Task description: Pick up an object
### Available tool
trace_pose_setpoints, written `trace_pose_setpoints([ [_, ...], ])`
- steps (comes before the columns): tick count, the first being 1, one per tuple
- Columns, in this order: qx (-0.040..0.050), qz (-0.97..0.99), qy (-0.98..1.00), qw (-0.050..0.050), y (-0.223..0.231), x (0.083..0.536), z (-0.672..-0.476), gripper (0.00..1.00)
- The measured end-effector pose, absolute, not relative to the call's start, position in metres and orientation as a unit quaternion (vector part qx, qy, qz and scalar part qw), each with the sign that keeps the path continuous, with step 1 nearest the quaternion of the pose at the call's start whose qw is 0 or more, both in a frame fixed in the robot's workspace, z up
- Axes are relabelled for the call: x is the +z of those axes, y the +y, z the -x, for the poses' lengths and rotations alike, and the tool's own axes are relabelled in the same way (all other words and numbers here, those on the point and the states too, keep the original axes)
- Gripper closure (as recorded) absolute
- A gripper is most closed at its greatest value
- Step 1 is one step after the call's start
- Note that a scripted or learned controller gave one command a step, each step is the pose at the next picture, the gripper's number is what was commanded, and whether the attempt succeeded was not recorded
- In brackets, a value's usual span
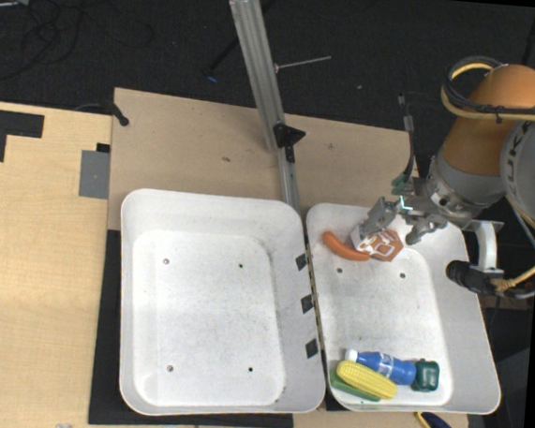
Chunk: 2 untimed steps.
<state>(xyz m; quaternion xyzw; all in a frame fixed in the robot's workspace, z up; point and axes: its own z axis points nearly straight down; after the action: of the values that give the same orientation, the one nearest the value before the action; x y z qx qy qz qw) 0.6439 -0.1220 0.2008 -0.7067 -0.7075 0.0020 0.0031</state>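
Right, target looks like the orange sausage-shaped toy (342, 248) at the back of the right bin (464, 368), near the divider between the bins. Its long axis runs roughly left-right, dipping slightly toward the right end, where it meets a small red-and-white object (384, 245). Can't tell what that second object is.

The gripper (391, 226) sits directly over that red-and-white object, so the sausage lies to its left in the camera view, just beside the fingertips. Fingers look spread, straddling the red-and-white object; nothing visibly lifted or clamped between them. I wouldn't call it a hold.

Judgement: if it closes here, it gets the red-and-white piece, maybe pinching the sausage end too. A clean sausage grab needs a shift left and jaws across the long axis.

Same bin, front edge: a blue bottle (394, 368) with a green cap (426, 375) lying on its side, and a yellow corn cob (365, 381) touching it on the near side. Both are well apart from the gripper.

The left bin (142, 243) has bare floor.
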Motion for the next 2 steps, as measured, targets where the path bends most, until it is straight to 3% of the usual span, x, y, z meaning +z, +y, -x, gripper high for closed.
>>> trace_pose_setpoints([
  [1,0.0009,0.706,-0.708,0.001,-0.122,0.203,-0.645,0.00],
  [2,0.0022,0.705,-0.709,0.003,-0.116,0.159,-0.647,0.00],
])
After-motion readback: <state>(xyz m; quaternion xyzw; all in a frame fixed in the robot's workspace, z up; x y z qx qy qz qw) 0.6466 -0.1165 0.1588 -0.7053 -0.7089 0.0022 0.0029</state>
